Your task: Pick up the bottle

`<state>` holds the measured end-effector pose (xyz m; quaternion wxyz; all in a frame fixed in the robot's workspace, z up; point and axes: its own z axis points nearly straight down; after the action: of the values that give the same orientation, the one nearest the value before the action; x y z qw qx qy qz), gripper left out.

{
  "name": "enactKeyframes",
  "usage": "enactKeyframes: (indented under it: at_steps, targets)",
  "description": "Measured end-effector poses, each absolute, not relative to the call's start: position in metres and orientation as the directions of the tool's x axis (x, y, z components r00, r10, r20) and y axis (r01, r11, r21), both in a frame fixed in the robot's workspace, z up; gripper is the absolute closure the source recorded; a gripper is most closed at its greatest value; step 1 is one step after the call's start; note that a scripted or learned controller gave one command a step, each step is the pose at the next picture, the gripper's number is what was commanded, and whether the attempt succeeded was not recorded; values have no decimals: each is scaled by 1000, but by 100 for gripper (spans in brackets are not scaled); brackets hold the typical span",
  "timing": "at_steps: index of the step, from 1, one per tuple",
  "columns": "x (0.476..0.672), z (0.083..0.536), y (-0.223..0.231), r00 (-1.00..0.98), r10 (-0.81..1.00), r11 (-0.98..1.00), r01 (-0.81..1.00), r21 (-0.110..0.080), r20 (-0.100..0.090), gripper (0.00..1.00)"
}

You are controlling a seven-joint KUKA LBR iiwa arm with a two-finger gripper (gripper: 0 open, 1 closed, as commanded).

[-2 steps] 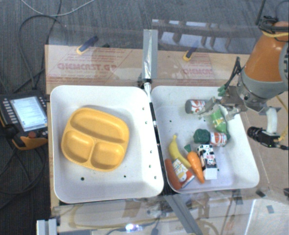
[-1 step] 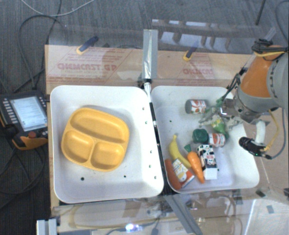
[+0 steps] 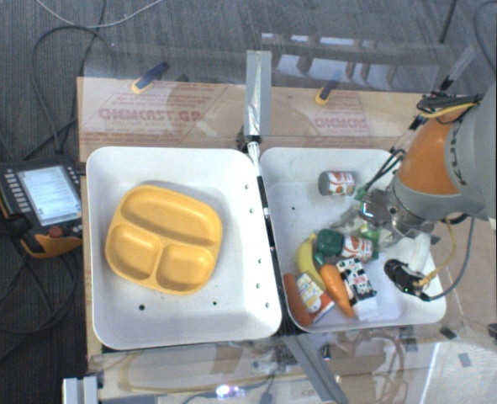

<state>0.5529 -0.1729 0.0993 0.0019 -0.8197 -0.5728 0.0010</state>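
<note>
Arm [image 3: 450,162] entered from the right, orange band above the wrist, bent down over the right bin. Gripper [image 3: 372,219] hung low; finger state not discernible.

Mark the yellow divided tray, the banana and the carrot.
yellow divided tray [image 3: 164,238], camera view: the ridge where its three compartments meet.
banana [image 3: 307,262], camera view: middle of its curved yellow body.
carrot [image 3: 336,286], camera view: middle of its orange length.

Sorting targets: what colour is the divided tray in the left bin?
Yellow-orange plastic divided tray, plain, three compartments; seen in the camera view.
</note>
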Motion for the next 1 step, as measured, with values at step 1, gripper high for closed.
enactKeyframes:
  at_steps: [1]
  targets:
    - [623,89,-186,205,979,-205,979,9,-2,0]
